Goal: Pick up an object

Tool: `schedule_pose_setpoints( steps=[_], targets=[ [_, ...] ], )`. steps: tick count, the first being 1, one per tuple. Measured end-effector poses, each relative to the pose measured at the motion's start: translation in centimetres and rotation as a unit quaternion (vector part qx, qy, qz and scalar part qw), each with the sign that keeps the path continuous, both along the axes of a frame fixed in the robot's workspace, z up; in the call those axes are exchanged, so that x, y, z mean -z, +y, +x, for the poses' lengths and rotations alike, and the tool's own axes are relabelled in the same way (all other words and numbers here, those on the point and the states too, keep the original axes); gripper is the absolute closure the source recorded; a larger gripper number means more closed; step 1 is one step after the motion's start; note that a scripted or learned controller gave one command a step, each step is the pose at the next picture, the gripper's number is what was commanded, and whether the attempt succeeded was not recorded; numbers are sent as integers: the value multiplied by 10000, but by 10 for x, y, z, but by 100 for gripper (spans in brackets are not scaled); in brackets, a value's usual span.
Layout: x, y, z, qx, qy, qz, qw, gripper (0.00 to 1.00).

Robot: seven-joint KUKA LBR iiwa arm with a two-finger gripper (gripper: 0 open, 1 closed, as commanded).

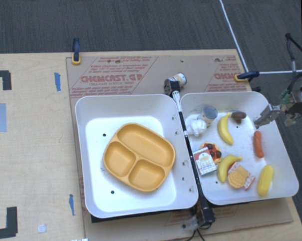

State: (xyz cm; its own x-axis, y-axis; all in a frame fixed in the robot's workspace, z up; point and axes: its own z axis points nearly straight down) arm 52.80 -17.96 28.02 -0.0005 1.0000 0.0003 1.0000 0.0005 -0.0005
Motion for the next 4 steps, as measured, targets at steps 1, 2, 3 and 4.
schedule_pose_setpoints(
  steps=[1, 2, 3, 4],
  targets=[
    [155, 2, 21, 3, 0, 0, 10000, 0],
    [193, 46, 31, 5, -19, -8, 10000, 0],
    [194, 79, 4, 8, -23, -11, 10000, 0],
    [194, 86, -38, 4, -25, -3, 10000, 0]
  ],
)
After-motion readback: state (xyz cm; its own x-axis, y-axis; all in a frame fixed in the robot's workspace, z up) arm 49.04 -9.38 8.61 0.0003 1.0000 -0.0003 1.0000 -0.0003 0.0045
